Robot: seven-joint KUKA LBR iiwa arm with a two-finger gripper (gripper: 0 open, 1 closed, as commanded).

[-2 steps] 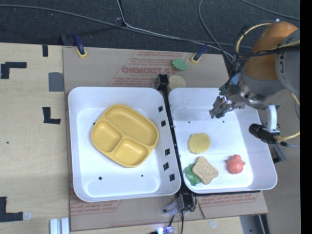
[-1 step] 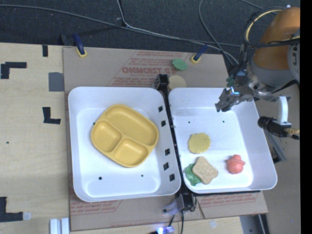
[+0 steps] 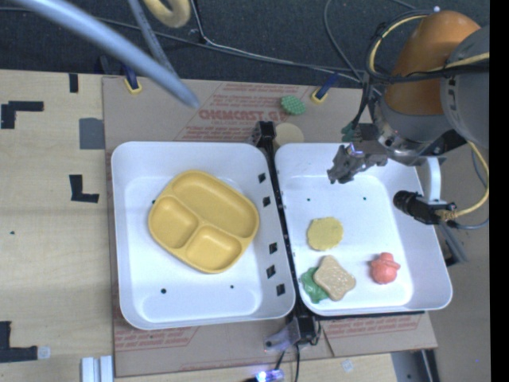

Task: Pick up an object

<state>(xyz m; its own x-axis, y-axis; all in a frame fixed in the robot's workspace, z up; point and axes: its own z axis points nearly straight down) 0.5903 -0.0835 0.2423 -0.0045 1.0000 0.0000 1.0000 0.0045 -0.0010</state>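
Observation:
The right bin (image 3: pixel 413 293) holds a round yellow cookie-like piece (image 3: pixel 325 233), a tan bread slice (image 3: pixel 334 278) lying over a green leafy piece (image 3: pixel 310 285), and a red strawberry-like toy (image 3: pixel 384 268). My gripper (image 3: pixel 343 169) hangs over the far part of the right bin, well above and beyond the yellow piece. Nothing shows between its fingers. The arm with its orange band (image 3: pixel 429 54) comes in from the upper right.
The left bin (image 3: pixel 127 213) carries a yellow divided plate (image 3: pixel 203 221). A small green object (image 3: pixel 293 104) lies on the cardboard beyond the bins. Cables run across the back and along the arm. A black divider (image 3: pixel 274 213) separates the bins.

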